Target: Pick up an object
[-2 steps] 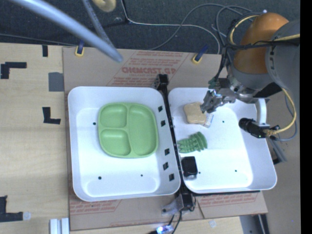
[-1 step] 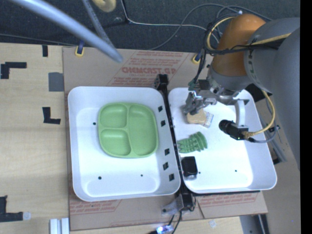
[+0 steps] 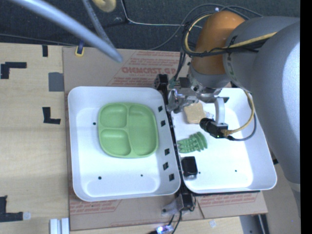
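Two shallow white plastic bins are seen side by side on a sheet of brown cardboard [image 3: 141, 62] laid over the pale wooden bench [image 3: 29, 145].

Right bin [image 3: 243, 177], nearest items first: a small black rectangular block [image 3: 189, 166] is found close to the near-left corner, just beside the divider between the bins. Just beyond it a green ribbed, leaf-shaped soft toy [image 3: 193, 143] is lying flat on the bin floor, apart from the block. Farther back a tan, roughly square piece resembling toast [image 3: 193, 113] is seen, partly overlapped by the arm's wrist hardware.

Left bin [image 3: 80, 179]: one object is held, a light green plastic plate with three compartments [image 3: 128, 129], set flat near the middle of the bin floor, its compartments bare.

The gripper [image 3: 181, 97] is positioned over the far-left part of the right bin, near the divider and just beside the tan piece. Its fingers are hidden among brackets and cables, so it cannot be told whether they are spread or closed, and nothing is seen between them. A black cylindrical fitting with a yellow cable [image 3: 213, 127] is hung from the wrist above the bin floor.

At the far side, the grey arm with its orange band [image 3: 217, 33] is noted entering from the right.
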